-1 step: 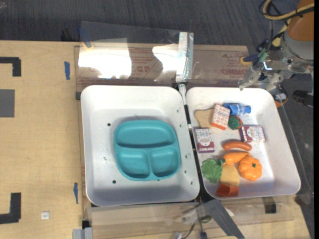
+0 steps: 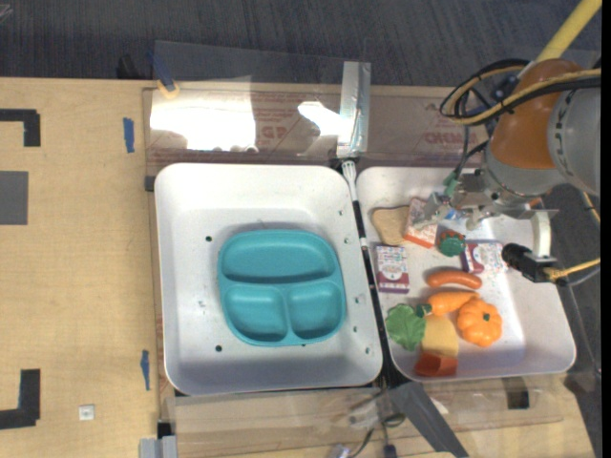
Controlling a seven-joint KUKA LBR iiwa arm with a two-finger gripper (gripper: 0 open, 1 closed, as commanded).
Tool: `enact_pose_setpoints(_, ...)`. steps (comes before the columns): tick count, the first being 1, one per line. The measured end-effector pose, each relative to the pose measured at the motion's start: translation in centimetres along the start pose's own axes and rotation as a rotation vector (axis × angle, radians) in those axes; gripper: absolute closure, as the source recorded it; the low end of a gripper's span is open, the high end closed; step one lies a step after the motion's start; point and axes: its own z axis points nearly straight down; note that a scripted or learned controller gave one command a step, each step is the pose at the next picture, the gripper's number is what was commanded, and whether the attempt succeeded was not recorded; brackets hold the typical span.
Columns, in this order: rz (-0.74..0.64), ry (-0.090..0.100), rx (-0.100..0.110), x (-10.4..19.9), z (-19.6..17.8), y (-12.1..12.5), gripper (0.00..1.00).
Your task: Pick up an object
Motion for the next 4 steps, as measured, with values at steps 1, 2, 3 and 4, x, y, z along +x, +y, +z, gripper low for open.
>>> enact_pose_setpoints(1,-0.065,-0.003,-0.005,3.6,1.0,0.8,0.0)
enact_pose_setpoints(2,-0.091,0.002,-0.012,2.6,0.9,-0.2,0.0)
enact_pose_setpoints(3,-0.09,0.002,-0.017,2.6,-0.3,-0.1,1.0)
enact_pose_setpoints(4,-0.089,0.0,-0.017,2.5,-0.3,-0.1,0.0)
